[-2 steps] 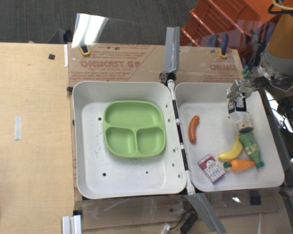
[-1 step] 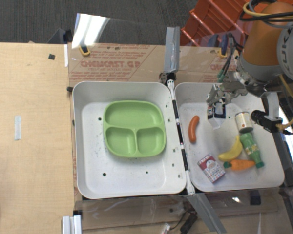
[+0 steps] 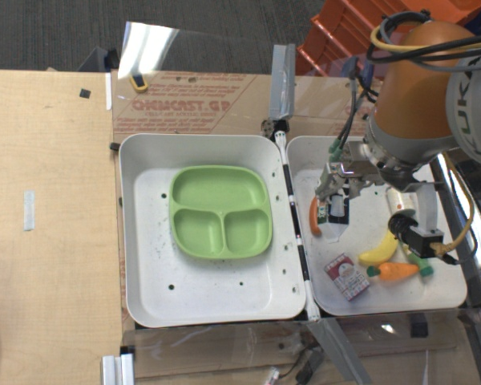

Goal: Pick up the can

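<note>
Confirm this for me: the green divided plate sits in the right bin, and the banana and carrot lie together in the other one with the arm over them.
Not quite. In the camera view the green divided plate sits in the left bin, not the right. The banana and carrot do lie together in the right bin, beneath the arm.

**Plate in the left bin, toy food in the right**

A green divided plate (image 3: 221, 211) lies in the left bin (image 3: 144, 295). In the right bin (image 3: 449, 295), a banana (image 3: 379, 252) lies just beside a carrot (image 3: 398, 271), with a small red-and-white box (image 3: 347, 277) near them. An orange sausage-shaped piece (image 3: 313, 216) lies by the dividing wall. Cardboard (image 3: 194, 101) lies behind the bins.
</note>
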Controlling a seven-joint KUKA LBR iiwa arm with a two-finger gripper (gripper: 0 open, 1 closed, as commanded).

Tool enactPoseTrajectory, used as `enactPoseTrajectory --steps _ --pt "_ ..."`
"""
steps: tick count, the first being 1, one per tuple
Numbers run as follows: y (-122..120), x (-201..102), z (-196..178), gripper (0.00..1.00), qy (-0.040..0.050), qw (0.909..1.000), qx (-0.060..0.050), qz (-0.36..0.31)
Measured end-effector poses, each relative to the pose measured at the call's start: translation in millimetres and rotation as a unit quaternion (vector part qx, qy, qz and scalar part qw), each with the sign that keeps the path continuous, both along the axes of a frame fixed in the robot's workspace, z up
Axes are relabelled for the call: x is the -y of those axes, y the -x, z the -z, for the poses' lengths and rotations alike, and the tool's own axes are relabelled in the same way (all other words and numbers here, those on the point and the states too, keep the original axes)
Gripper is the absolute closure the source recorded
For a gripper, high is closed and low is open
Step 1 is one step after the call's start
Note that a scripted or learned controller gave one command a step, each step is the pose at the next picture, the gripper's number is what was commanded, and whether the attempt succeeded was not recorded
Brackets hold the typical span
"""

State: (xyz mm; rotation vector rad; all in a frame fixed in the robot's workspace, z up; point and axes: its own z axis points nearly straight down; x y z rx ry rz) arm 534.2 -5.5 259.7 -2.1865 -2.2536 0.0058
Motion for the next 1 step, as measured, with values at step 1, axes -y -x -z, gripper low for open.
enactPoseTrajectory --steps 1 --pt "49.7 26.7 47.2 1.0 -0.0012 0.9845 0.0 -0.175"
